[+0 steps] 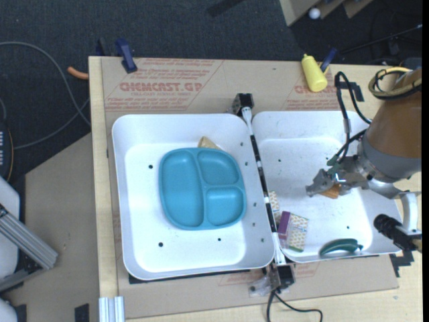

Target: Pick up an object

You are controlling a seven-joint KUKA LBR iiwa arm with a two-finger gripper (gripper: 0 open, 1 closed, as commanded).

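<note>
My gripper (327, 185) hangs low over the middle of the right bin (295, 146), reaching in from the right on the grey arm with the orange band. A small orange-brown piece (333, 192) shows right at the gripper's tip, and whether it is held or just lies beneath is unclear. A purple and patterned packet (292, 228) lies at the bin's front left. A green curved object (340, 248) rests against the front wall. A blue divided plate (201, 186) sits in the middle of the left bin (134, 146), with a tan object (208, 142) peeking out behind it.
A small striped item (271, 200) lies by the divider between the bins. A yellow clamp (313, 74) and a blue clamp (125, 56) grip the bench's far edge. Black cables (345, 96) hang near the arm at the right bin's far right corner.
</note>
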